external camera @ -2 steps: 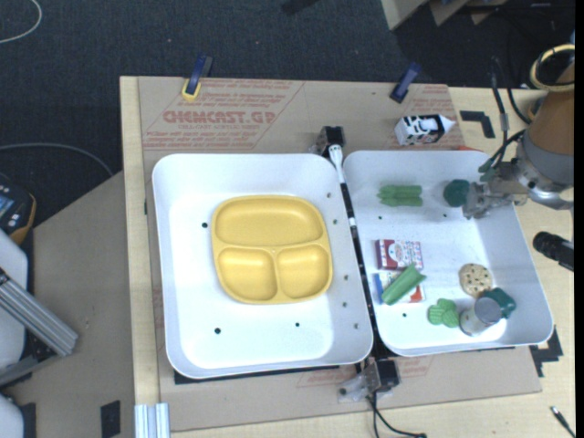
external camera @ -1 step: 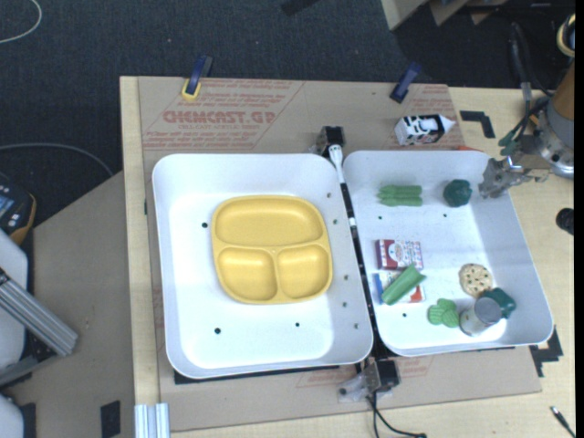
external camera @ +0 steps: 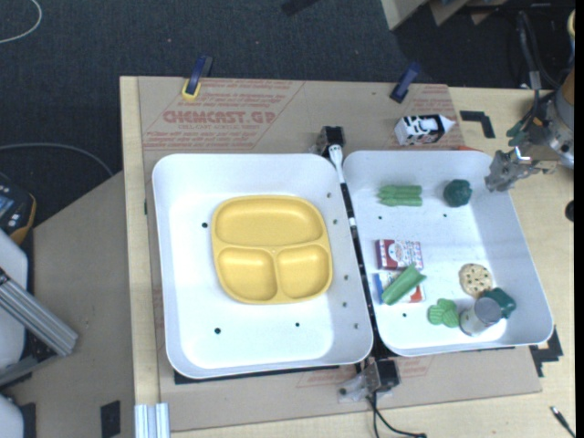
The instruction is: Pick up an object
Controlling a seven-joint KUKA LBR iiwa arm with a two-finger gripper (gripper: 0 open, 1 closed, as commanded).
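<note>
Green ball sits nearest the gripper, at its eight o'clock; the gripper's grip state is unclear.

This is a robotics lab, a test cell rather than any home or kitchen. The bench is a plywood sheet still wearing its printed protective paper, pinned down by spring clamps along the edge beyond the gripper. Two shallow white bins sit bolted side by side on it, away from the tool's side, with small black fittings at their seam. Loose cables trail over dark carpet, and an aluminium extrusion leans at the far end from the arm.
</note>
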